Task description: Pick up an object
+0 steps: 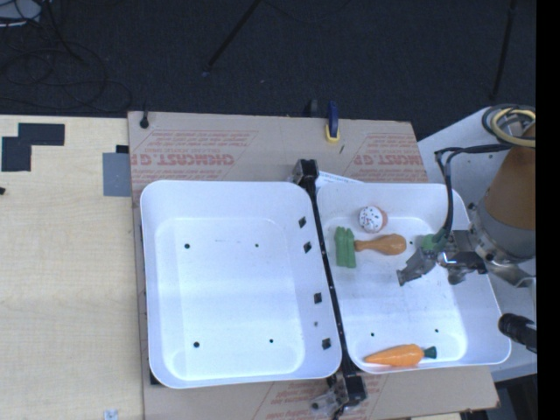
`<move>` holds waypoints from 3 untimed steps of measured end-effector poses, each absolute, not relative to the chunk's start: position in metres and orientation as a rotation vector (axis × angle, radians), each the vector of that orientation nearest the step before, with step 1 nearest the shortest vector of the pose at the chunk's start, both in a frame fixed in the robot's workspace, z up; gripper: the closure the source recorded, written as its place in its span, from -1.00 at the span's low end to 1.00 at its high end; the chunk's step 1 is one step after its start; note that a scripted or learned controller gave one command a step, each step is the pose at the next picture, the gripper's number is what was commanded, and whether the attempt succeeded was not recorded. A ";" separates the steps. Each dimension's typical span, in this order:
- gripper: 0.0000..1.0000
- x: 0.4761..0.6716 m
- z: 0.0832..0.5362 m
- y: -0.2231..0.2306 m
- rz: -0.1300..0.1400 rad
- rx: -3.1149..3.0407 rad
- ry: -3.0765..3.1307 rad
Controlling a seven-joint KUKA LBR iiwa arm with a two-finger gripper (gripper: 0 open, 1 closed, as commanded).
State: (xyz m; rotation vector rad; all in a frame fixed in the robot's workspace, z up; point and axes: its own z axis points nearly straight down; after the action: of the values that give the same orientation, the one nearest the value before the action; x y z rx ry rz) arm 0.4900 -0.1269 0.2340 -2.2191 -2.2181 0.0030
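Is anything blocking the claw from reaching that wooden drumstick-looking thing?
Nothing visible does. The gripper sits just right of the drumstick, with bare bin floor between them. The green block lies on its far side.

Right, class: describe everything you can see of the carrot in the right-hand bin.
The carrot looks like a plastic toy: a smooth orange body tapering to a point, with a small dark green stub at its thick end. It lies flat on its side near the front wall of the right bin, point towards the divider between the bins. Nothing else touches it.
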 end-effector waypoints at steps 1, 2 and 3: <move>-1.00 0.566 0.418 -0.182 -0.011 -2.233 -2.237; 1.00 0.563 0.418 -0.181 0.004 -2.215 -2.227; 1.00 0.563 0.427 -0.180 0.006 -2.208 -2.232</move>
State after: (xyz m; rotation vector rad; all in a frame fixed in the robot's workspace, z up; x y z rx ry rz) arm 0.5634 -0.1804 0.4269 -2.2081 -2.2318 0.0064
